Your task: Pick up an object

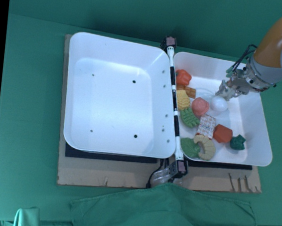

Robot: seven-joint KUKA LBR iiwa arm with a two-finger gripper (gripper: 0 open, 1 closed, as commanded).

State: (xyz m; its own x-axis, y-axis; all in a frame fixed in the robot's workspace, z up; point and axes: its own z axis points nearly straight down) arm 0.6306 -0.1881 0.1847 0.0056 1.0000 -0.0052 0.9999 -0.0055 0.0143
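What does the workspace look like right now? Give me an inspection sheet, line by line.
Surface: bench draped in green cloth; brown board under two white bins.
Left bin: a few dark specks on its floor.
Right bin: holds the job's things, mostly toward its left side: white ball, pink piece, yellow block, orange-red pepper shape, red block, dark green piece, checkered tile, tan ring.
Clutter: crumpled green cloth at the near edge.
Gripper: low over the right bin, just above the white ball; nothing visibly held.
Cables: thin wires at the wrist.
Surroundings: nothing seen.
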